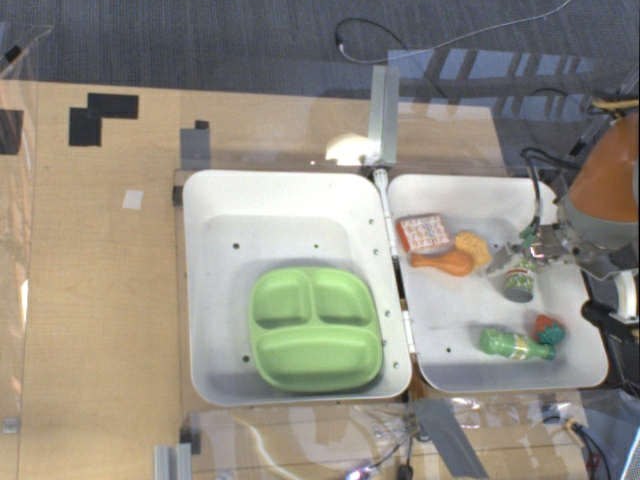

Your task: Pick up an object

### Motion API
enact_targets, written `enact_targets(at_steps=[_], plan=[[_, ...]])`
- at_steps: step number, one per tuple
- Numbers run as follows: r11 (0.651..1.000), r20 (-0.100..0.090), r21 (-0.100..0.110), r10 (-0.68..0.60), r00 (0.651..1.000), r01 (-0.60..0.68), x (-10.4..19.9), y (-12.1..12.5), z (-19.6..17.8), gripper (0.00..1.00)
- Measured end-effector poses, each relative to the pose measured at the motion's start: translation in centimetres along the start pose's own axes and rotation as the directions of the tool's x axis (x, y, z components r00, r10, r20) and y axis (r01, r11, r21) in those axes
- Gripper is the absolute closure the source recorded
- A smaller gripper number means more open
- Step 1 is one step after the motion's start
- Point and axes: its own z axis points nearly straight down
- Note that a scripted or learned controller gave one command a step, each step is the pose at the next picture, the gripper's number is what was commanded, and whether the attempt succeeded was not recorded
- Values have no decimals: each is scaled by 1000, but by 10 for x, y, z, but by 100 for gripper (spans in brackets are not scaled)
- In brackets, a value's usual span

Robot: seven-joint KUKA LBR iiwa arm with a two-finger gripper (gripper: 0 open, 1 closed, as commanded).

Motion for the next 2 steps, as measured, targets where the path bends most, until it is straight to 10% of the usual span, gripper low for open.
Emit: enact_targets(at_steps=[1, 2], plan=[[1000, 1, -5, -1, 1000, 1, 0, 2, -12, 100], [999, 0, -2, 32, 999, -32, 47, 77, -92, 100]])
